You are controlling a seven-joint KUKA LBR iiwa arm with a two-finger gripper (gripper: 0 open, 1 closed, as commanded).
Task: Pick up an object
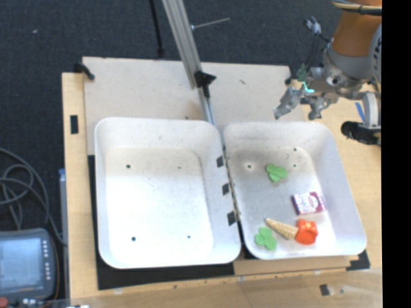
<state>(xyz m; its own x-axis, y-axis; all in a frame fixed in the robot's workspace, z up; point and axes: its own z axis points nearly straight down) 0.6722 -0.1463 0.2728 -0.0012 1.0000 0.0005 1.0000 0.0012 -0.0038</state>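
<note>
Pincer (pixel 299 107) spread apart, gripping nothing, above right bin (pixel 334 149) far rim (toys clustered near front edge).

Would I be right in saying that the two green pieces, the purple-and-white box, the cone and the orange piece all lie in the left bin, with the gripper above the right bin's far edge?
Not quite: the camera view shows them all in the right bin: two green pieces, purple-and-white box, cone, orange piece. The gripper is indeed above its far edge.
</note>
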